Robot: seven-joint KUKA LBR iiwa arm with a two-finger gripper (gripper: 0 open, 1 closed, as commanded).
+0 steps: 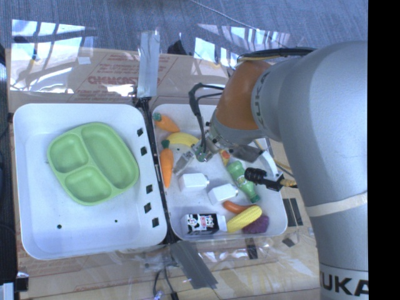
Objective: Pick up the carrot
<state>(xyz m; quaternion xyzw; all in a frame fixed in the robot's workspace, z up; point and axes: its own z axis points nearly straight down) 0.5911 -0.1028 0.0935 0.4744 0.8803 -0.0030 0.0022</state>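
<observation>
Lying just left of the claw, the carrot, ungripped; claw's state unclear.

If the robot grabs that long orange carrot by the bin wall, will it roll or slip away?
The carrot looks smooth and tapered, so it may slip from a pinch. Its round body could roll sideways if nudged, though the bin wall beside it should stop it. It looks like a stiff toy, probably light.

Orange carrot, green plate
</observation>
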